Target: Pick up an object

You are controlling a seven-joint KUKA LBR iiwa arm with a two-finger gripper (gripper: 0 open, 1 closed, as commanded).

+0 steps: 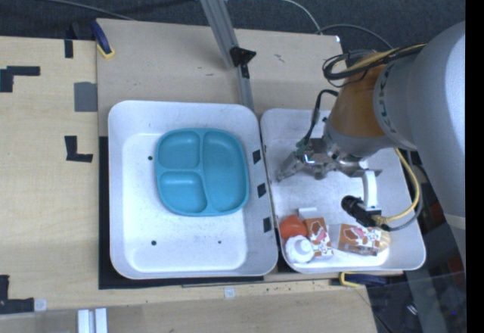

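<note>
My gripper (pixel 291 166) hangs low over the middle left of the right bin (pixel 281 124), its metal fingers pointing left toward the divider. Nothing shows between them. Along that bin's front edge lie a small orange-red object (pixel 293 227), a white bottle with a red printed label (pixel 305 246), and a brown and white packet (pixel 361 238). These sit well in front of the gripper, apart from it. A tiny white piece (pixel 307 211) lies just behind the orange object.
The left bin (pixel 128 172) holds a teal divided plate (pixel 203 171). A slanted metal pole (pixel 219 14) rises behind the bins. Cables (pixel 401 206) loop by the wrist at the right bin's right side. The arm's grey body (pixel 431 89) covers the right bin's far right corner.
</note>
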